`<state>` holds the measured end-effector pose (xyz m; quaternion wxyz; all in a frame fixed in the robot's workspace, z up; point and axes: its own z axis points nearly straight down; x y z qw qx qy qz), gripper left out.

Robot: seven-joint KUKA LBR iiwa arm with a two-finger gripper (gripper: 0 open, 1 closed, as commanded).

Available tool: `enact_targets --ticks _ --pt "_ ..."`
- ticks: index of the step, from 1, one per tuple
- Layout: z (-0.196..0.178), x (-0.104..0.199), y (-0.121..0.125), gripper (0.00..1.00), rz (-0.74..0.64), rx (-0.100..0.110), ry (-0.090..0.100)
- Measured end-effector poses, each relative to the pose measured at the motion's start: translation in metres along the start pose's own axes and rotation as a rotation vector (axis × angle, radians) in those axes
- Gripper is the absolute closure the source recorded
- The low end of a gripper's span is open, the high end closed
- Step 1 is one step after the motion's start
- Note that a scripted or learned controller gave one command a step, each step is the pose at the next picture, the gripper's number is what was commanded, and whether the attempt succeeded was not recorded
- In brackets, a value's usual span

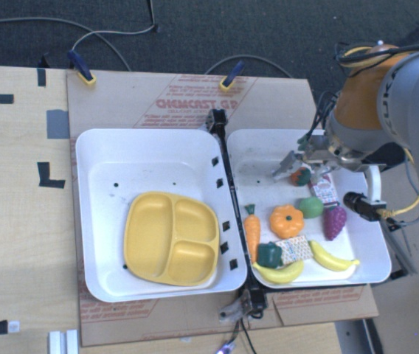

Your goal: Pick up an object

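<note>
The right bin [261, 153] holds several toy foods. My gripper [302, 169] hangs low over its far part, with the fingers [282, 170] spread open. A small red and green piece [299, 175] lies between them on the bin floor, and I cannot tell whether they touch it. Just in front lie a pink and white packet [324, 189], a green round piece [312, 207], an orange pumpkin [287, 220] and purple grapes [334, 221]. A carrot [251, 233], a dark green piece [269, 254], a patterned packet [293, 249] and two bananas [333, 258] [279, 273] sit along the near side.
The left bin [99, 161] holds a yellow divided plate [171, 238]. A black divider [226, 175] runs between the bins. Cables [386, 212] hang off the arm over the right bin's right rim. Bare floor shows in the right bin's far left corner.
</note>
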<state>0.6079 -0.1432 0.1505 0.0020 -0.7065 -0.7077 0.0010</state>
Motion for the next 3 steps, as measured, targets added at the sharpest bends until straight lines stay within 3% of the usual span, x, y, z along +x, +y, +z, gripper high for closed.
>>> enact_targets --ticks 1,2,3 --pt "0.062 0.025 -0.069 0.00 0.003 -0.004 -0.004" --pt "0.053 0.026 -0.069 1.00 0.001 -0.004 -0.002" --pt "-0.034 0.098 -0.047 1.00 -0.001 -0.005 -0.001"
